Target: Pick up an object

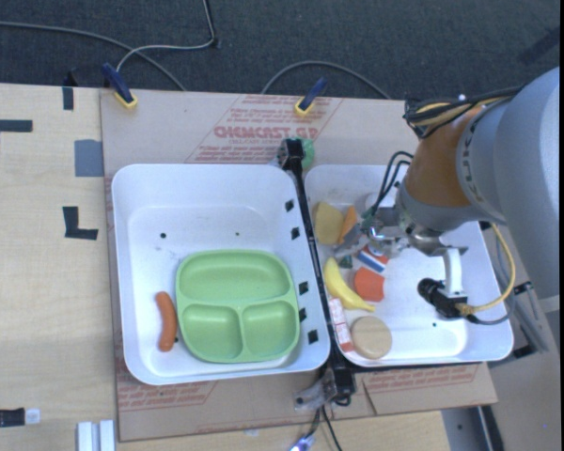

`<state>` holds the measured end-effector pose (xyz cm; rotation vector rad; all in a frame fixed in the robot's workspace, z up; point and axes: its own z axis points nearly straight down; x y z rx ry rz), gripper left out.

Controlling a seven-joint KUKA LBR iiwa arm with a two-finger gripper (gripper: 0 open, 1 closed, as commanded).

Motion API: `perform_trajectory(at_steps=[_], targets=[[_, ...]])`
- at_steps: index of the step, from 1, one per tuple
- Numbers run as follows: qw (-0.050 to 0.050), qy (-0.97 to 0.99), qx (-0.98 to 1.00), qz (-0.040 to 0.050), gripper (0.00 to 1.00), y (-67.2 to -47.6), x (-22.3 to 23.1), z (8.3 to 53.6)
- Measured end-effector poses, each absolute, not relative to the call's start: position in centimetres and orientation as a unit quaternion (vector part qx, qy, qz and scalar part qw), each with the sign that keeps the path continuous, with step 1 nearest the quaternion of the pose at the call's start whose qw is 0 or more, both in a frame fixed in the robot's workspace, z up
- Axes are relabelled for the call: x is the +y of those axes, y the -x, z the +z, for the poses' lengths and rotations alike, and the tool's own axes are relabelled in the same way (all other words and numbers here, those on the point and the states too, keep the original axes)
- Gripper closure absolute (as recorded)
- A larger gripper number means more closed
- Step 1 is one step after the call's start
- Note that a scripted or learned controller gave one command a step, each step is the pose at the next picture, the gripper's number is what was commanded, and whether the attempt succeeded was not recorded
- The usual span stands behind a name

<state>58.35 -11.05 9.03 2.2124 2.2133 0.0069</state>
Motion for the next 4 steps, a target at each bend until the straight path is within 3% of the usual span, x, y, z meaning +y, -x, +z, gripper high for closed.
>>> perform_trajectory(at_steps=[1,2,4], targets=[[0.007,-0.707,0.707,0.0012,0.00,-65.5,-10.1,9.2],[0.006,-0.707,0.708,0.0013,0.00,-67.2,-9.9,9.1],[0.006,-0.706,0.708,0.0014,0.00,-67.2,-9.8,9.1]])
